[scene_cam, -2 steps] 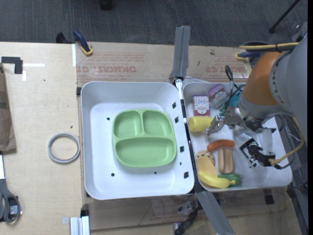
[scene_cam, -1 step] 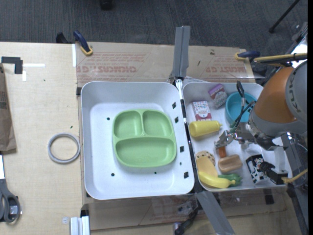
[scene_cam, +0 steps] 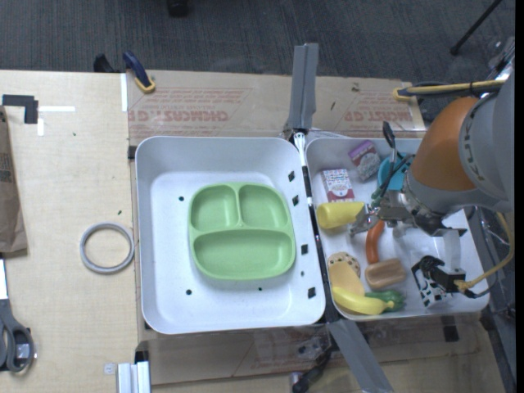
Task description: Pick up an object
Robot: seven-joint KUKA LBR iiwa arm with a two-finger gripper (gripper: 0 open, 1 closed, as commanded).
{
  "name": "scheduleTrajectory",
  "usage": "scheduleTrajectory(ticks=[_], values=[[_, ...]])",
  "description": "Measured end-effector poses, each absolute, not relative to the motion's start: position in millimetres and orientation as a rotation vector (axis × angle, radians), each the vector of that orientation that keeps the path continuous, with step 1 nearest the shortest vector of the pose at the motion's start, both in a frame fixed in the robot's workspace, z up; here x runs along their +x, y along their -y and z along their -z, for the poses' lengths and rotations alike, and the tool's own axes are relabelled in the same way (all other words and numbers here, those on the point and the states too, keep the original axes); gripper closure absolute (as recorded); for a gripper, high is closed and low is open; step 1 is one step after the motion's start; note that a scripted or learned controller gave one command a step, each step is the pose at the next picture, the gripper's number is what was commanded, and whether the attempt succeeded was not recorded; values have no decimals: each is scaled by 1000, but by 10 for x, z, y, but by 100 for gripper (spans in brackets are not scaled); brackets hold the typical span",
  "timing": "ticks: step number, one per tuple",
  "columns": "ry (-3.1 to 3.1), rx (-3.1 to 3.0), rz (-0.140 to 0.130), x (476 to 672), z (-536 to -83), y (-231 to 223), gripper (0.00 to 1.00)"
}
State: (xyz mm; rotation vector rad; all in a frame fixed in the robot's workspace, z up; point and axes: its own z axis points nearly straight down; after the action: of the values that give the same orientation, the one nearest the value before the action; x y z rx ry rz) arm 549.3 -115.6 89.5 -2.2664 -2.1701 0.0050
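Orange sausage (scene_cam: 374, 241) beneath tool (scene_cam: 370, 219)

Even, bright overhead light. Soft shadow inside left bin (scene_cam: 155, 219), well left of gripper (scene_cam: 372, 217). Mild glare on bin walls. Focus slightly soft throughout; floor beyond gripper dim.

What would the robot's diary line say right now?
arm: over right bin | pincer: low among toys, beside orange sausage | green plate: left bin, untouched | lifted: nothing yet
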Motion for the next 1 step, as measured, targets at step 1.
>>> scheduleTrajectory(ticks=[1], values=[[2171,-2261,-11,5490,-961,1160,100]])
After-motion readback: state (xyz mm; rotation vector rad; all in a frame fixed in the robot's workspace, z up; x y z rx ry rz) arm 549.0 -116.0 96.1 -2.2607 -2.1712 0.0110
